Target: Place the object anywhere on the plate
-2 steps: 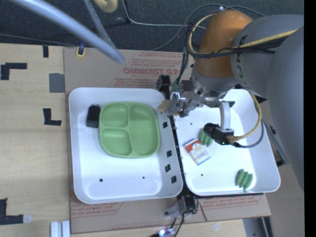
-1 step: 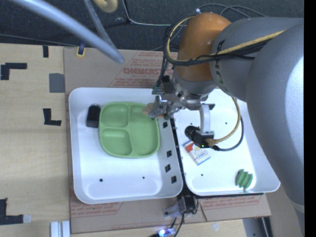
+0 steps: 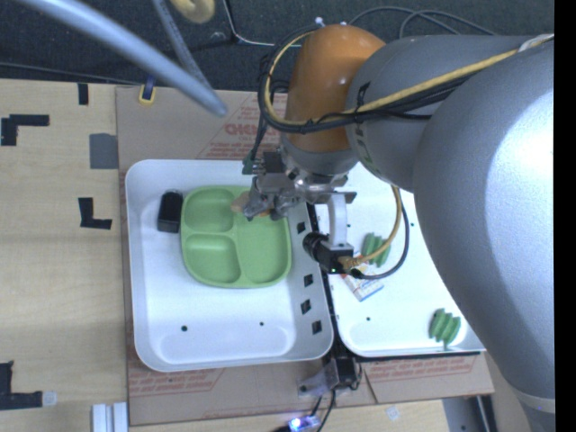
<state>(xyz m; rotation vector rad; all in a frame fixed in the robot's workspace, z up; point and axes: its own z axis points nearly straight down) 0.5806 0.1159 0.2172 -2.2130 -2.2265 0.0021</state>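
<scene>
A green divided plate lies in the left white bin. My gripper hangs over the plate's upper right rim, under the orange wrist band. A small tan-brown piece shows at the gripper's left tip, just above the plate's top right compartment; whether it is gripped cannot be made out. A small black block rests in the bin against the plate's left edge.
The right white bin holds a green ridged item near its front and another green piece near cables beside the wrist. The arm's grey body covers much of the right side. A grey pole crosses the upper left.
</scene>
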